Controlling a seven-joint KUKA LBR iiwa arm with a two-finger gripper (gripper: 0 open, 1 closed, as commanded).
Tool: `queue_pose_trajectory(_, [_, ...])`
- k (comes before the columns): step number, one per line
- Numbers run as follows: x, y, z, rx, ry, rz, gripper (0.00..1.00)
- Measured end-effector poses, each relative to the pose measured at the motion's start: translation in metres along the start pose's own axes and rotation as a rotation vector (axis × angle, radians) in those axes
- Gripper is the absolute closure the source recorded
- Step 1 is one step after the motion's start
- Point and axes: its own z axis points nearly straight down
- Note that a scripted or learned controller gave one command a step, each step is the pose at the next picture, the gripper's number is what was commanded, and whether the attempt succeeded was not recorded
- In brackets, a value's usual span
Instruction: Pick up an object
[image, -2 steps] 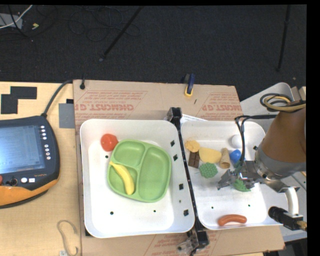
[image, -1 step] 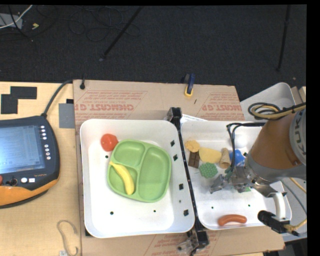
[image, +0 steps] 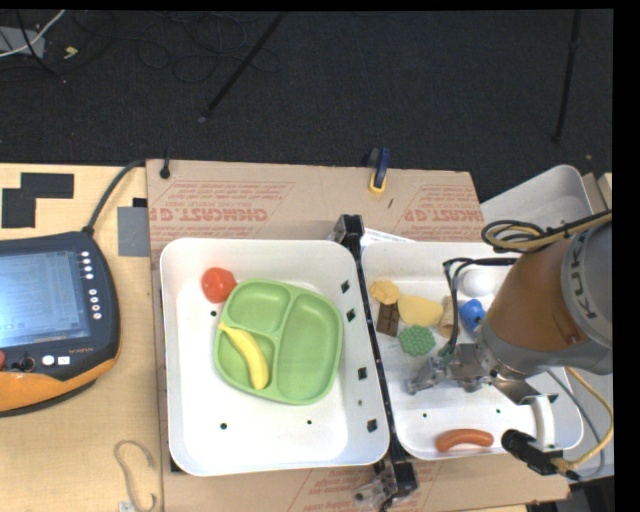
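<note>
My gripper (image: 428, 376) reaches into the right bin (image: 420, 428) from the right, low over the bin floor just below a green knobbly object (image: 417, 340). Its fingers are small and dark here, and nothing shows between them. Near it lie a yellow-tan piece (image: 384, 292), a pale yellow block (image: 422, 311), a brown block (image: 388, 318) and a blue object (image: 471, 314). An orange-red sausage (image: 464, 439) rests at the bin's front edge.
The left bin (image: 190, 400) holds a green divided plate (image: 300, 350) with a banana (image: 247, 355) on it and a red tomato (image: 217, 284) beside it. A teach pendant (image: 50, 310) lies at the far left. The divider (image: 366, 350) separates the bins.
</note>
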Motion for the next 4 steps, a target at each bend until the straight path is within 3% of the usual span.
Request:
queue_pose_trajectory(1, [-0.002, 0.000, -0.012, 0.000, 0.000, 0.009, 1.00])
queue_pose_trajectory(3, [0.001, 0.009, -0.126, -0.007, -0.002, 0.000, 1.00])
queue_pose_trajectory(4, [0.000, 0.009, -0.142, -0.004, -0.001, 0.001, 1.00])
